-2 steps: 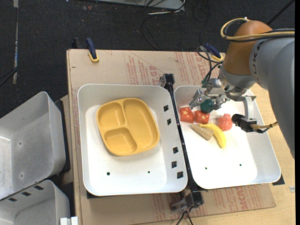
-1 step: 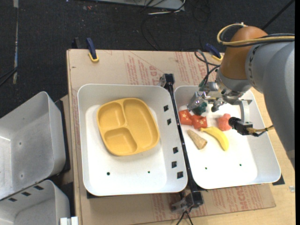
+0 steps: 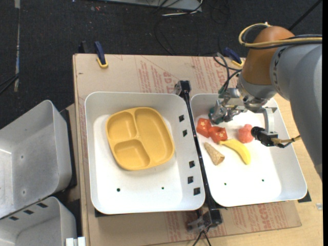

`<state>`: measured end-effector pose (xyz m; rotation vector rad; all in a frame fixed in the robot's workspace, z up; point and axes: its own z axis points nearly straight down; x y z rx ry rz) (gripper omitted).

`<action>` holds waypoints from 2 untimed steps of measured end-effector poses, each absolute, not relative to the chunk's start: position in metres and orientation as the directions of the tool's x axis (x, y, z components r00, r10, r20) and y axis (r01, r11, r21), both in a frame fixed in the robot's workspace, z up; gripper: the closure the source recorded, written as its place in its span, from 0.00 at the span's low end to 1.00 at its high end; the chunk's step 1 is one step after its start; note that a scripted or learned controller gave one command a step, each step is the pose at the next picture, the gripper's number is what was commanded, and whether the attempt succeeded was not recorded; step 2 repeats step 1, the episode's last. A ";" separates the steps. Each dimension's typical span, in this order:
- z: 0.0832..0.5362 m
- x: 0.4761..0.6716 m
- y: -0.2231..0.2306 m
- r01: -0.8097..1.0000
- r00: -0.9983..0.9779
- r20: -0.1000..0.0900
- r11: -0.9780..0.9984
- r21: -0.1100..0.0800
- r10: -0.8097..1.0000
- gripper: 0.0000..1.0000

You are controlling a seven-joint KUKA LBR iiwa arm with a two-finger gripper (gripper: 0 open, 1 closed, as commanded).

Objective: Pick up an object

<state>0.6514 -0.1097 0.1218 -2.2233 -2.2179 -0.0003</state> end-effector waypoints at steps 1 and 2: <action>0.165 0.655 -0.113 1.000 0.001 -0.001 -0.001 0.006 1.000 1.00; 0.165 0.655 -0.113 1.000 0.001 -0.001 -0.001 0.006 1.000 1.00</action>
